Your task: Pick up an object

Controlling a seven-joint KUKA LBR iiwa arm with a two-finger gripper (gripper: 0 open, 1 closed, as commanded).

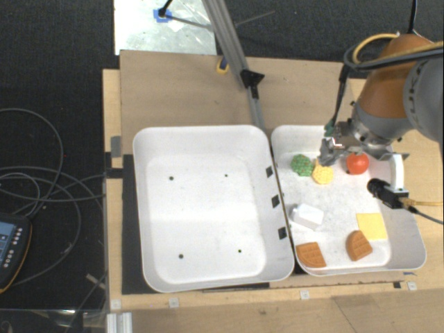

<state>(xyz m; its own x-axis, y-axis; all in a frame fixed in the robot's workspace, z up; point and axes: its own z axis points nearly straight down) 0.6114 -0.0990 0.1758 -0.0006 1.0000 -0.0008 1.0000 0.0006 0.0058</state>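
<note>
The arm's bulk hides the fingers, so I cannot tell their grip. The gripper (329,151) hovers over the bumpy yellow piece (322,175) in the right bin (409,245), beside a green one (301,164).

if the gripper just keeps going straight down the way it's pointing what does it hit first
Most likely the yellow toy, which lies right under the gripper in the right bin. Depth is unclear; the green toy sits just beside it.

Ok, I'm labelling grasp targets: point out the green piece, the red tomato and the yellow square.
green piece (301,164), camera view, centre of its top.
red tomato (357,164), camera view, middle of its visible side.
yellow square (372,225), camera view, centre of its flat face.
</note>
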